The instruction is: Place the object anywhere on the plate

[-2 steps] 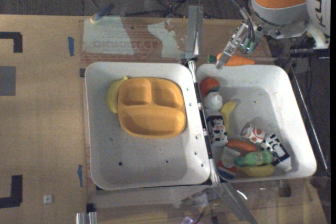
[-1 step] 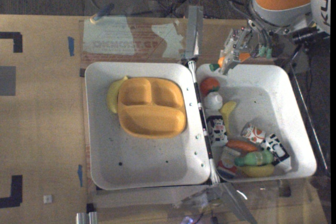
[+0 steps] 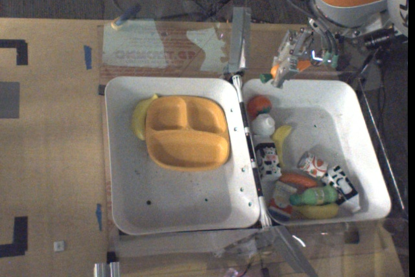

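Clustered at the near end of the right bin (image 3: pixel 363 139) are a green bottle (image 3: pixel 316 195), a yellow banana-like piece (image 3: pixel 318 211), a red-orange piece (image 3: pixel 298 180) and a black-and-white checkered item (image 3: pixel 342 183), all touching or overlapping one another. Just beyond them a small white and red can (image 3: pixel 313 165) is seen, and along the bin's left wall a cow-patterned carton (image 3: pixel 268 161), a yellow wedge (image 3: pixel 281 137), a white ball (image 3: pixel 263 124) and a red-orange ball (image 3: pixel 259 105) are lined up toward the far corner. An orange sectioned plate (image 3: pixel 188 132) is seen in the left bin (image 3: pixel 123 191), toward its far end, with a yellow object (image 3: pixel 139 119) tucked partly under its left edge. Nothing is seen lying on the plate's upper face. The gripper (image 3: pixel 283 74) is held over the far rim of the right bin, above the red-orange ball; whether anything is pinched cannot be told, since the tips are too small and cluttered to be read.
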